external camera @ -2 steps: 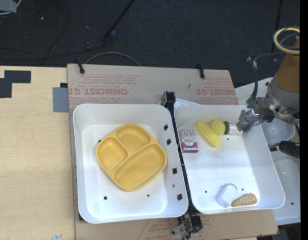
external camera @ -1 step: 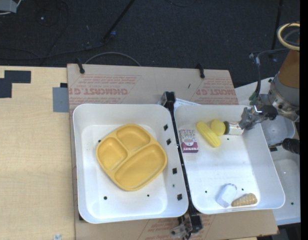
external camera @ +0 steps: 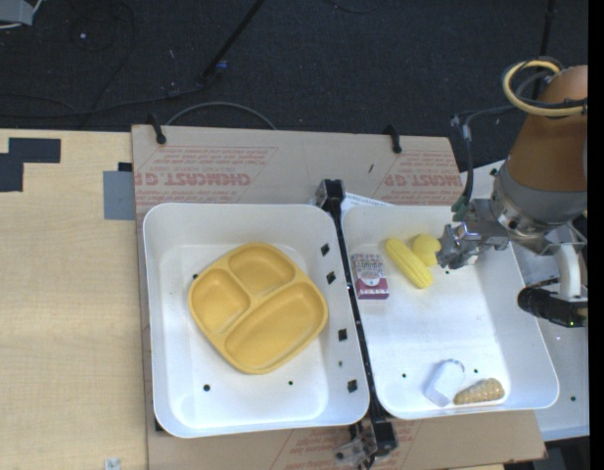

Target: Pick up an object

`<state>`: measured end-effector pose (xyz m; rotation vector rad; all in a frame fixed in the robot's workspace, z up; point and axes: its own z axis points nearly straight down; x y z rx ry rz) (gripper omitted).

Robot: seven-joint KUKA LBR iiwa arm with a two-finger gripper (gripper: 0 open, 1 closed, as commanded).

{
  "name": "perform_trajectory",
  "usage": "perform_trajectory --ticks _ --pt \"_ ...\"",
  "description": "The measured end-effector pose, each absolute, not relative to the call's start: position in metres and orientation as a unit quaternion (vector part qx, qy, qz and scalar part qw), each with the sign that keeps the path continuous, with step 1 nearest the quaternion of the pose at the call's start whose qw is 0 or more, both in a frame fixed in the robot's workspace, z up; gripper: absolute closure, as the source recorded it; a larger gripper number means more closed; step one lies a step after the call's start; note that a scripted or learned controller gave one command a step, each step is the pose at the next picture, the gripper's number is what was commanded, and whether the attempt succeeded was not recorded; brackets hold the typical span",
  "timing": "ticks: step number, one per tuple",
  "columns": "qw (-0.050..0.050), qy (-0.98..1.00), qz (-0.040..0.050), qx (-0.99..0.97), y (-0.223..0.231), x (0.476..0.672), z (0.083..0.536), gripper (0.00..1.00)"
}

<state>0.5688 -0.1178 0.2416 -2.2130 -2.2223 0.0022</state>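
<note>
In the right bin [external camera: 497,341] lie a yellow corn cob [external camera: 407,262] and a smaller yellow piece [external camera: 425,247] just behind it. A small pink-and-white packet [external camera: 369,275] rests near the divider. At the bin's front sit a white cup-like piece [external camera: 441,381] and a tan, bumpy piece [external camera: 479,392]. My gripper [external camera: 454,250] hangs at the right of the yellow pieces, close to the smaller one, low over the bin. No object shows between its dark fingers.
The left bin [external camera: 174,360] holds a yellow divided plate [external camera: 258,306]. A black divider [external camera: 346,302] runs between the bins. The arm's grey body with its orange band [external camera: 551,135] stands over the right bin's far right corner. Cardboard lies under both bins.
</note>
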Motion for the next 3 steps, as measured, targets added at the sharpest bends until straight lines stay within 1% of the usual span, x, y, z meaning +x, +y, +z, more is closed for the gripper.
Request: perform_trajectory --ticks 1,3 --pt "0.003 -0.708 0.0011 -0.706 -0.065 0.56 0.228 1.0" --pt "0.003 -0.709 0.0012 -0.706 0.038 0.553 0.21 1.0"
